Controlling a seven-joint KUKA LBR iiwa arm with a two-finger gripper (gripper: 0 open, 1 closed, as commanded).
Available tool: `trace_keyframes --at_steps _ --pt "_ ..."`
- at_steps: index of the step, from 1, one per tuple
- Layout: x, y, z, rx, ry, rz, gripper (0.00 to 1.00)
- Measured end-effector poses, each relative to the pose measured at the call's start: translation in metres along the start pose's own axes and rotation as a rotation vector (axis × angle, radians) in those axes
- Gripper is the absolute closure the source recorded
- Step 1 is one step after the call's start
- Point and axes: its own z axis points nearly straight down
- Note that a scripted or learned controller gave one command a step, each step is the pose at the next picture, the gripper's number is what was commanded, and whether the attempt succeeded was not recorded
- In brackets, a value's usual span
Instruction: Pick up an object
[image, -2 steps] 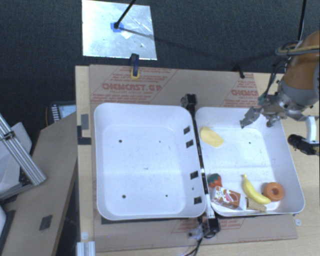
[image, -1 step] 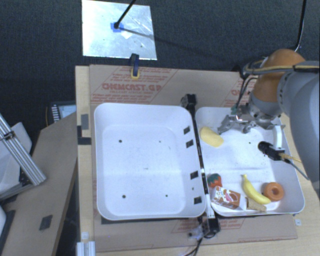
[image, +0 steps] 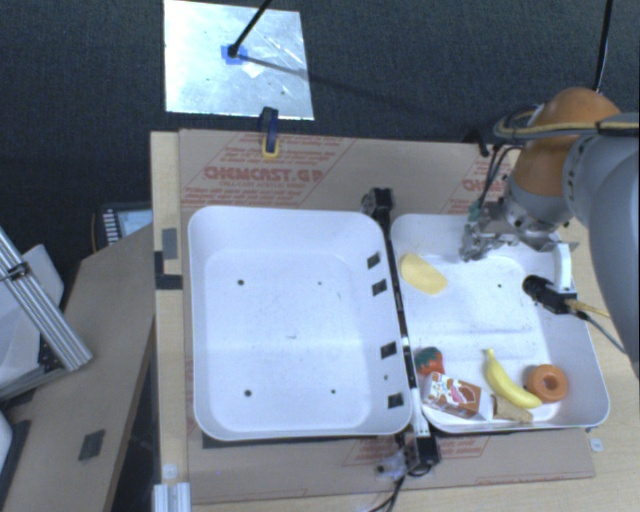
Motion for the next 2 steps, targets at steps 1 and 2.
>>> trace_keyframes --at_steps 1,2 --pt "0.0 0.001 -0.011 -0.003 -0.001 -0.002 1.0" --pt "0.0 0.002 -0.022 -0.007 -0.002 -0.004 1.0"
